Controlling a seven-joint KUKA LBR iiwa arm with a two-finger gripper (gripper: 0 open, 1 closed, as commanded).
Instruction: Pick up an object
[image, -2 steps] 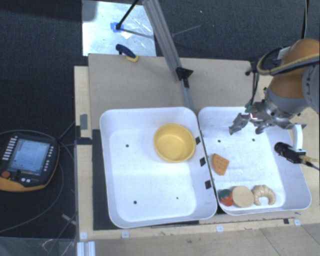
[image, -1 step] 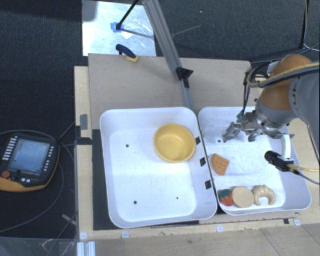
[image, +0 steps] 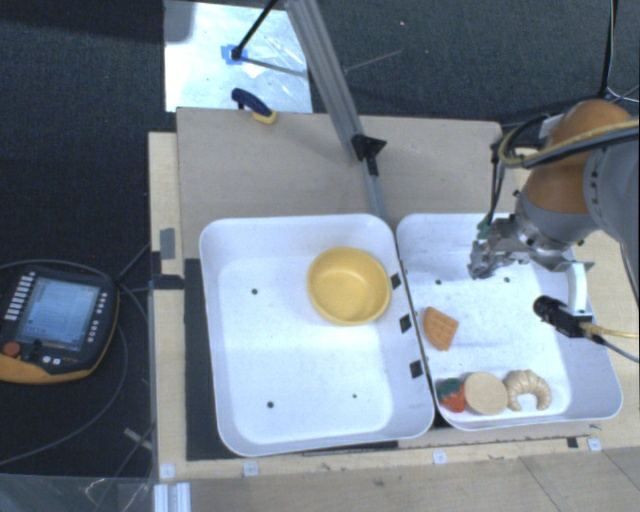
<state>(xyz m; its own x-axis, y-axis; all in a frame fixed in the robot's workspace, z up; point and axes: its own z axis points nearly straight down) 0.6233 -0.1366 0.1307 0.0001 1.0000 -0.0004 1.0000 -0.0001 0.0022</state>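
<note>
Two shallow white bins (image: 240, 400) sit side by side on the bench. Right bin: orange wedge-shaped piece (image: 439, 328), round tan disc (image: 486, 393), pale croissant-shaped toy (image: 528, 388). Pincer (image: 483, 262) hovers above; its spread I cannot tell. Left bin: yellow plastic bowl (image: 348, 285).

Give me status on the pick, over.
End effector over the right bin's far end, nothing seen in it. Orange wedge, round biscuit and croissant lie untouched nearer the front. Yellow bowl in left bin. Path clear.
</note>
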